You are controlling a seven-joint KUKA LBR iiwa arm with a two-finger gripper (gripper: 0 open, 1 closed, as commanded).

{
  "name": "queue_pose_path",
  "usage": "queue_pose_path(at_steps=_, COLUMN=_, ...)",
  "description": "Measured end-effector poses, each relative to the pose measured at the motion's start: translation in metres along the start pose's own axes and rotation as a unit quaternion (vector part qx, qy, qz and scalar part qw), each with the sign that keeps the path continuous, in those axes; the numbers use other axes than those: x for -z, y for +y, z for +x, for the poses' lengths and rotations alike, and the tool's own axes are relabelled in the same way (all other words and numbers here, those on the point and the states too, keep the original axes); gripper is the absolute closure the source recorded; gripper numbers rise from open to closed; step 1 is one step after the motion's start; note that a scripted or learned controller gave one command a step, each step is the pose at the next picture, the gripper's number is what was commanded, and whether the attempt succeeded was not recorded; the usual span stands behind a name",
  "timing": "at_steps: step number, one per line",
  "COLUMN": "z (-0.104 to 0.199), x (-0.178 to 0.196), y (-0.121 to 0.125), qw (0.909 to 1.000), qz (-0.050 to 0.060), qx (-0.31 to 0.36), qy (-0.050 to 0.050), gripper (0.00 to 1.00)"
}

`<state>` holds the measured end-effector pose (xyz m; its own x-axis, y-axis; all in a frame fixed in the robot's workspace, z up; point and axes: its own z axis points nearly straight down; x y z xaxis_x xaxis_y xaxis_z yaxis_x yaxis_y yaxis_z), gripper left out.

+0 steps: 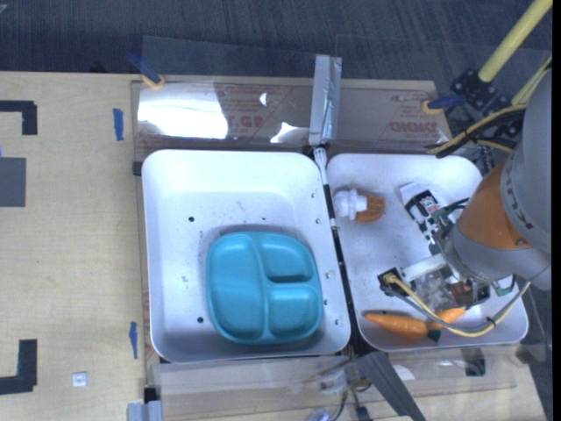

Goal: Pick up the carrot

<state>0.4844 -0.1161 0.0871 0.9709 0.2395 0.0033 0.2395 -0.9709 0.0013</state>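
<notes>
While the grey two-finger claw (436,295) hovered low in the right-hand shallow white bin (386,169), the small orange plastic carrot (396,324) lay flat just below and to its left, against the near wall. I could not tell its state. The carrot looked light, stiff and slick; mid-body seemed the safest hold.

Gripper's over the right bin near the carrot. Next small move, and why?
Probably a short shift toward the near wall, then down. The carrot lies flat along the right bin's near edge, and the gripper sits just up and right of it, not yet around it.
</notes>
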Motion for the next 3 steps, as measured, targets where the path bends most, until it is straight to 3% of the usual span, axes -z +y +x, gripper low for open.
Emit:
queue_pose_path(at_steps=1, z=0.016, x=0.096, y=-0.081, qw=0.9998, qz=0.003, qx=-0.018, qy=-0.003, gripper=1.00)
queue_pose_path(at_steps=2, z=0.015, x=0.256, y=-0.073, qw=0.9999, qz=0.001, qx=-0.014, qy=-0.003, gripper=1.00)
queue_pose_path(at_steps=3, z=0.014, x=0.254, y=-0.073, qw=0.9999, qz=0.001, qx=-0.013, qy=-0.005, gripper=0.00)
